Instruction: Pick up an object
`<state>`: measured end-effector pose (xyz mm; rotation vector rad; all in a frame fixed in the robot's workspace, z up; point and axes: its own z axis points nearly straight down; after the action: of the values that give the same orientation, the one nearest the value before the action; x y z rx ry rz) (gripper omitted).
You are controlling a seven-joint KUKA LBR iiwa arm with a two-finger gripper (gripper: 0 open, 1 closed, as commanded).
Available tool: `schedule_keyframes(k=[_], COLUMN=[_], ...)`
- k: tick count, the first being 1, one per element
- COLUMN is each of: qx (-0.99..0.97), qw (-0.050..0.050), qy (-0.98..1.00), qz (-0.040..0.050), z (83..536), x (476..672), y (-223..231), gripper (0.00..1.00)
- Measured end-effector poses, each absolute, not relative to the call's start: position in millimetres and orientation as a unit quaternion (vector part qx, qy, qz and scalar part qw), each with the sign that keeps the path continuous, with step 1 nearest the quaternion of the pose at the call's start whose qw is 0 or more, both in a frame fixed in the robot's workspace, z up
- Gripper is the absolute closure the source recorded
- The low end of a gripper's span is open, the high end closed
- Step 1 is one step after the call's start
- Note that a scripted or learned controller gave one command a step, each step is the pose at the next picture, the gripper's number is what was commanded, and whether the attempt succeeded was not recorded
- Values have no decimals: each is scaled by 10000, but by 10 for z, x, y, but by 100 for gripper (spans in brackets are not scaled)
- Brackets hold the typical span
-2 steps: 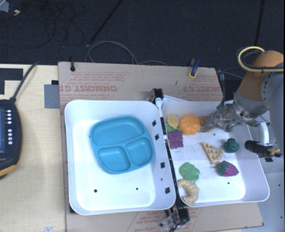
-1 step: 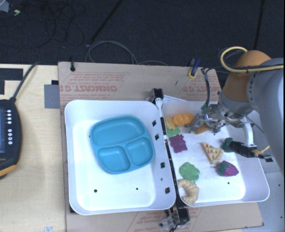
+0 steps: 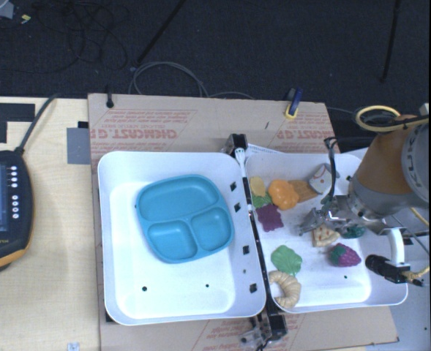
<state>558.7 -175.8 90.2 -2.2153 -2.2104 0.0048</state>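
Down in the right bin point(image 3: 347, 298), near its middle-right, the gripper point(image 3: 323, 225) sits low over a small tan/cream toy piece point(image 3: 325, 235), which looks like the obj it's going for. That piece lies on the bin floor just under the tool, w/ a purple berry-like toy point(image 3: 345, 254) just beside it to the lower right and a bit of teal toy point(image 3: 353, 231) just beside the tool. Can't tell whether the gripper is wide, narrow or clamped on anything; the metal parts blur together at this angle.

Further out in the same bin: an orange toy point(image 3: 282, 194) and a yellow piece point(image 3: 257, 189) near the upper left, a dark purple item point(image 3: 269, 217) below them, a green leafy toy point(image 3: 286, 259) toward the lower middle, and a beige croissant-like toy point(image 3: 286, 288) near the bottom edge. Arm point(image 3: 387, 174) comes in from the right, orange band above the wrist.

Left bin point(image 3: 120, 284) holds a blue divided plate point(image 3: 184, 218), well apart from the action.

Judgement: step in hand is approach/grasp, not lift yet. Next move prob needs the tool centred on the tan piece w/o catching the berry, a firm close, then a straight lift. Risk: neighbours crowd it, so a nudge or double grab seems possible.
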Motion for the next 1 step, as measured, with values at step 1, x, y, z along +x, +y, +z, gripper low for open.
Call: schedule_keyframes(k=[1], qx=[-7074], qw=[37], qy=[-7068], qz=[12], z=[994], x=[5618], y=[-1774], gripper=[100])
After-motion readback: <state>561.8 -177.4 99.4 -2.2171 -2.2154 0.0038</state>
